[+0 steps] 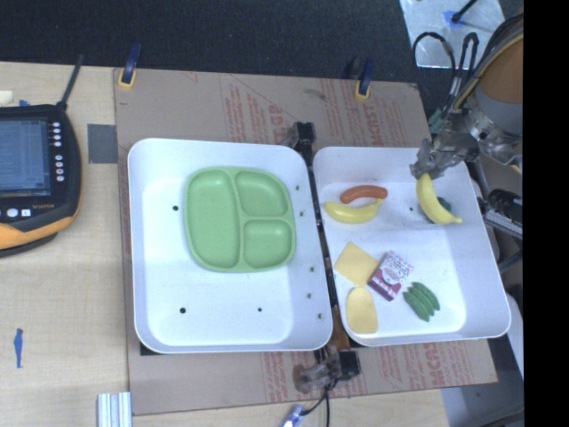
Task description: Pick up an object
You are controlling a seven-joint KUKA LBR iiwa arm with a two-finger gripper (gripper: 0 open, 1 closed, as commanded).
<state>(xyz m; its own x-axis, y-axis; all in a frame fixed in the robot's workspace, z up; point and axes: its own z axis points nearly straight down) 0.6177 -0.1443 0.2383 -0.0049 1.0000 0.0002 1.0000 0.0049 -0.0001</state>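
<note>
Yellow plastic banana (436, 202) lies in the right white bin (480, 323), its top touching the claw (430, 161); claw state unclear.

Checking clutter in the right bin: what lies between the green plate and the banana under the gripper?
In the camera view, between the green plate and that banana lie a second banana and a sausage touching it.

A pale wooden desk (53, 310) carries a brown cardboard sheet (267, 114) held by blue clamps (130, 65). Beyond the far edge lies dark carpeted floor (222, 12). A teach pendant (31, 176) rests at the left.
</note>
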